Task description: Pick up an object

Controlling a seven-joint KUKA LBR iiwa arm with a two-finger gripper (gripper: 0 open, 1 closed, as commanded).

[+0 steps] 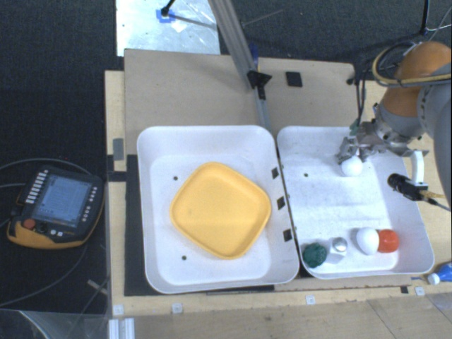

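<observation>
two shallow white bins sit side by side on the bench. the gripper point(351, 152) hangs over the far part of the right bin point(332, 196), near its far right corner, right above a small white ball point(351, 167), which lies on the bin floor there. the ball looks to be just under or at the fingertips; whether the jaws are spread or pressed together i cannot tell, and nothing shows clearly between them, so i would not call it held.

as a judgement, the white ball looks light, smooth and rigid, perhaps hollow. a round, slick thing like that will squirt sideways if pinched off centre, so the hold should come across its widest part, level with the middle, with the fingers low enough to pass the equator. being a sphere, it has no long axis and points no way; any approach angle serves equally.

along the near edge of the right bin lie a dark green lump point(314, 254), a small grey piece point(339, 245), a second white ball point(366, 240) and a red ball point(388, 241) touching it. the left bin point(159, 189) carries a yellow plate point(220, 209) about its middle.
</observation>
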